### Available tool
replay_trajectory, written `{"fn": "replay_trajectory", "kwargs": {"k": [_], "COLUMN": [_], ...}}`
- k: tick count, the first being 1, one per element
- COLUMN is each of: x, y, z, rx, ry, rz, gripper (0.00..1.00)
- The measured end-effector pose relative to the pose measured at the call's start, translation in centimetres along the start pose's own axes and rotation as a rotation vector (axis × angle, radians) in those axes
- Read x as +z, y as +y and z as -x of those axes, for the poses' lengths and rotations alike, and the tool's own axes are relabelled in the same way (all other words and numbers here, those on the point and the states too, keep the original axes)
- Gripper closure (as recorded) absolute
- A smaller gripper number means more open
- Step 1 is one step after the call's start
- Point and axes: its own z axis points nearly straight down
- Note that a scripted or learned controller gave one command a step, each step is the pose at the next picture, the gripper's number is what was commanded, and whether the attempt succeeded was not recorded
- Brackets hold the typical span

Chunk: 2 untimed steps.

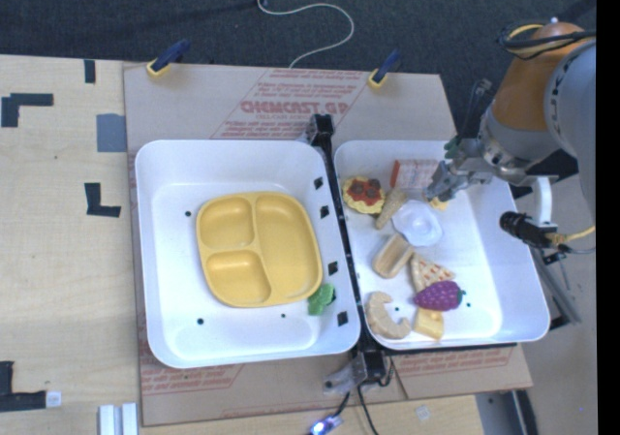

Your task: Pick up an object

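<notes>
Hovering over the right bin (504,259), the gripper (444,189) hides its tip; whether it is clenched, I cannot tell. Toy food (412,273) crowds that bin's left side, leaving bare floor along its right wall.

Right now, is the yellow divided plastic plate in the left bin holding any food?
Empty: all three compartments of the yellow divided plate show bare yellow; the small green piece lies beside it.

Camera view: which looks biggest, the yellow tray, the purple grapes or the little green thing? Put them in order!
1. yellow tray, by far the largest, in the left bin.
2. purple grapes, much smaller, in the right bin.
3. little green thing, smallest, beside the tray's lower right corner. It looks only a bit smaller than the grapes.
</notes>
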Motion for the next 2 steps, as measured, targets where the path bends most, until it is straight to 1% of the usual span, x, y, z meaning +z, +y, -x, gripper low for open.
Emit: {"fn": "replay_trajectory", "kwargs": {"k": [1,2], "x": [-4.6,-8.5], "y": [0.9,1.0], "z": [-0.2,-0.3], "rx": [0.000,0.000], "ry": [-0.001,0.000], "rz": [0.001,0.000], "gripper": [1.00,1.00]}}
